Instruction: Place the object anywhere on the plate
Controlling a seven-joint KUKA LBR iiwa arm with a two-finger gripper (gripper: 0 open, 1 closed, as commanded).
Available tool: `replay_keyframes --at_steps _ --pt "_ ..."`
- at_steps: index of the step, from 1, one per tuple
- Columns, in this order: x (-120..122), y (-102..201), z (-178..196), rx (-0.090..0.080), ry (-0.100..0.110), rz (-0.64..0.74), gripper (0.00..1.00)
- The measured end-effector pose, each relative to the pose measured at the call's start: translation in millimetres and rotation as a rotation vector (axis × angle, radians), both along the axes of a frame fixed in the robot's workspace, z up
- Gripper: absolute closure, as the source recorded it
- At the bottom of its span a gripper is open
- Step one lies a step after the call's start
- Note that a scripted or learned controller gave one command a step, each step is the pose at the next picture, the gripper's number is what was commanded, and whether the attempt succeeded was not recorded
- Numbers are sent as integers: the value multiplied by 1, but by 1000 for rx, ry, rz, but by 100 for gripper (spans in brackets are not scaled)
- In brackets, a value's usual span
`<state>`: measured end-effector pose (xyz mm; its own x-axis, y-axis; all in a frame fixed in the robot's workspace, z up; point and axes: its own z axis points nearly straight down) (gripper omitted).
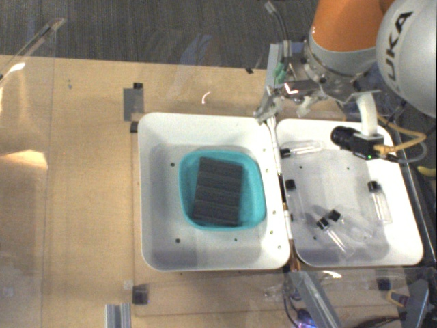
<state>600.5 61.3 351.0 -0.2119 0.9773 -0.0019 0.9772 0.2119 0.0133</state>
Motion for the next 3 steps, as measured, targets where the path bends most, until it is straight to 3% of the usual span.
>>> replay_keyframes --at_steps 1,2,3 --pt "-65 -23 87 1 -1 -96 0" --pt "-90 -64 86 0 1 -189 0" --pt "-98 -124 85 0 0 -306 0"
